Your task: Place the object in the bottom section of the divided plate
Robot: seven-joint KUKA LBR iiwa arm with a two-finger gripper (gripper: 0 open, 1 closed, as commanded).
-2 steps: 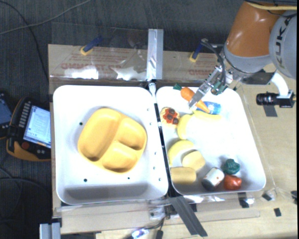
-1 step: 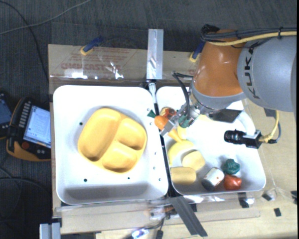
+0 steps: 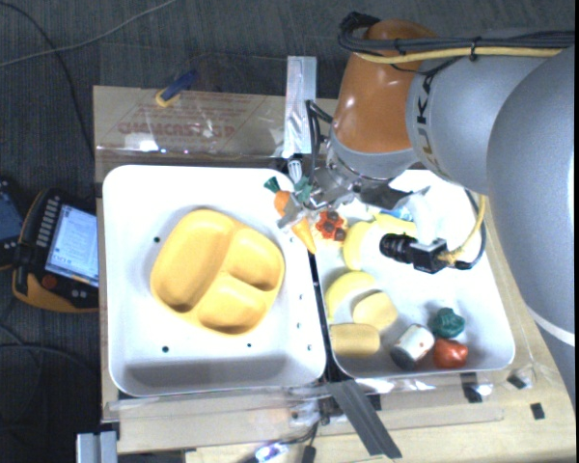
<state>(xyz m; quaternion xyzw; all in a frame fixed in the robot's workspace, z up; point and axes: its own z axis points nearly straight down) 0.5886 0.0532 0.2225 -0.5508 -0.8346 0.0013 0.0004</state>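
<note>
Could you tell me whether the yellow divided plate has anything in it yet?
Empty: the yellow divided plate in the left bin shows bare yellow in all three sections.

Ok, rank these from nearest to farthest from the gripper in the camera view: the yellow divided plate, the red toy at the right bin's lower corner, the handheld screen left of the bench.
Measured from the gripper, at the bins' divider near the top:
1. Yellow divided plate, left bin, just below-left.
2. Red toy, right bin's lower right corner.
3. Handheld screen, off the bench at far left.

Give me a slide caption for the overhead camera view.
KUKA arm reaches over two white bins: yellow divided plate left, toy foods right.
</note>
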